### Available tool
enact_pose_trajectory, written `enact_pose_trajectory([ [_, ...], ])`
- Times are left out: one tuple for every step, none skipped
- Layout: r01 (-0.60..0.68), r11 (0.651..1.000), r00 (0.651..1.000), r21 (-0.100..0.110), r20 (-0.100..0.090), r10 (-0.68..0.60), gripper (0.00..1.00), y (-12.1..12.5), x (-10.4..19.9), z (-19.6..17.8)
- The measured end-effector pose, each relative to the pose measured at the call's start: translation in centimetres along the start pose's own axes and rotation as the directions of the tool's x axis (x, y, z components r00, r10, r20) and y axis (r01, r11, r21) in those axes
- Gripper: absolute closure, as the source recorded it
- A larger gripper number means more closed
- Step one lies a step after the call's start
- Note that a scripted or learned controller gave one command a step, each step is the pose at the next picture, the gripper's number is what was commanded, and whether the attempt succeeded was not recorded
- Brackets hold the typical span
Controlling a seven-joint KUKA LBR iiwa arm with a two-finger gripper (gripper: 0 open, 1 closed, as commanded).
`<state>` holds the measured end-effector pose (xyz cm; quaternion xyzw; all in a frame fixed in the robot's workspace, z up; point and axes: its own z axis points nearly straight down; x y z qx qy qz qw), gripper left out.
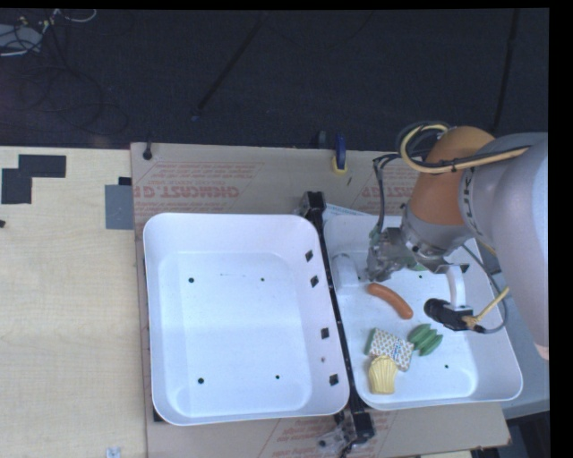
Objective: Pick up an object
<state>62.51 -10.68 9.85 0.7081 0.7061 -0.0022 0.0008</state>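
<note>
Two shallow white bins are set side by side on a brown cardboard sheet (233,179), which bears reversed red lettering and lies on the light wooden desk (63,322). The left bin (166,234) is marked by small dark dots on its floor. The right bin (501,380) adjoins it, the two joined along a seam fitted with black clips (315,281). A blue and yellow clamp (340,156) is fixed at the sheet's far edge. Dark rectangular patches (34,174) and a grey square (118,206) are seen on the desk at left. Dark flooring with cables (54,27) lies beyond.
</note>
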Motion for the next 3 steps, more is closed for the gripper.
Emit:
enact_pose_trajectory([
  [0.009, 1.0, 1.0, -0.018, -0.005, -0.009, 1.0, 1.2, 4.8, -15.1],
  [-0.01, 1.0, 1.0, 0.006, -0.002, 0.01, 1.0, -9.9, -4.7, -14.1],
  [0.008, 1.0, 1.0, -0.01, -0.003, -0.008, 1.0, -3.6, -1.0, -21.3],
])
